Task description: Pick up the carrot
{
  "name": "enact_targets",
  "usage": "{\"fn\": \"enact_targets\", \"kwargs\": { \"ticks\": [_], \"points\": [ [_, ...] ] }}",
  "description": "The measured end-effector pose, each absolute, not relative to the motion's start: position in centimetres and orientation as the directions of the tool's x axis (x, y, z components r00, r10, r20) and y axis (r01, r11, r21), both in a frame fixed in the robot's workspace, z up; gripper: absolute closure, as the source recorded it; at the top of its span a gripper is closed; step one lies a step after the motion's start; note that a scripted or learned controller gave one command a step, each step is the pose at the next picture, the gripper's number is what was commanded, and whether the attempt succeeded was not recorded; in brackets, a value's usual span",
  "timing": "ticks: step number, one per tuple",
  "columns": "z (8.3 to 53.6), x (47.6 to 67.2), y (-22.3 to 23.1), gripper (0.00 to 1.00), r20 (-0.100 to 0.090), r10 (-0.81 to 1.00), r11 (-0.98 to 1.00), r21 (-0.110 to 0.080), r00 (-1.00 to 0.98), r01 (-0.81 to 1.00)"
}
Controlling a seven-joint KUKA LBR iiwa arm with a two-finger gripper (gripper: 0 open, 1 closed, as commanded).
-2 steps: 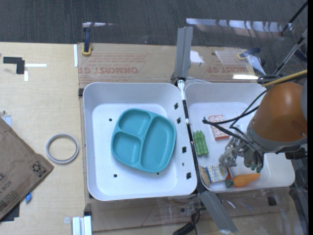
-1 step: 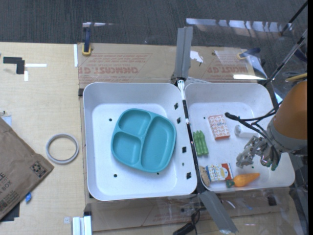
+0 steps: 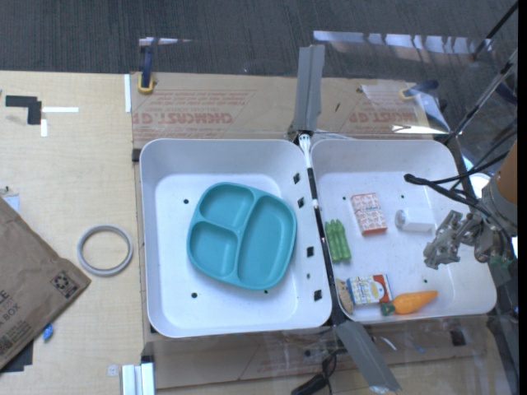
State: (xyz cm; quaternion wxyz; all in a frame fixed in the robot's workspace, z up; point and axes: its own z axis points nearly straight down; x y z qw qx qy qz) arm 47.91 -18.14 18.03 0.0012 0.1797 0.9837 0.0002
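We see carrot (image 3: 414, 302) lying loose along right bin (image 3: 461, 159) front wall; gripper (image 3: 442, 249) hovers above-right, jaws' state unclear, nothing visibly held.

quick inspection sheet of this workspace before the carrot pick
surface: two white bins side by side, left bin, right bin
job's things: carrot lying near right bin's front edge
clutter: teal divided plate in left bin; green beans, red-white box, small carton, white piece in right bin
grippers: claw over right bin, above the carrot, holding nothing seen
cables: black cables by the arm
surroundings: tape ring, cardboard box on bench
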Motion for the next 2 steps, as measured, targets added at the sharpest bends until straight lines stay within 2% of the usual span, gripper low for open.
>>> {"fn": "enact_targets", "kwargs": {
  "ticks": [1, 2],
  "points": [
    [21.6, 47.9, -21.5, 1.0, -0.003, 0.184, 0.983, 0.001, -0.983, 0.184],
    [26.1, 52.7, -17.8, 1.0, -0.004, -0.022, 1.0, 0.001, -1.0, -0.022]
  ]
}}
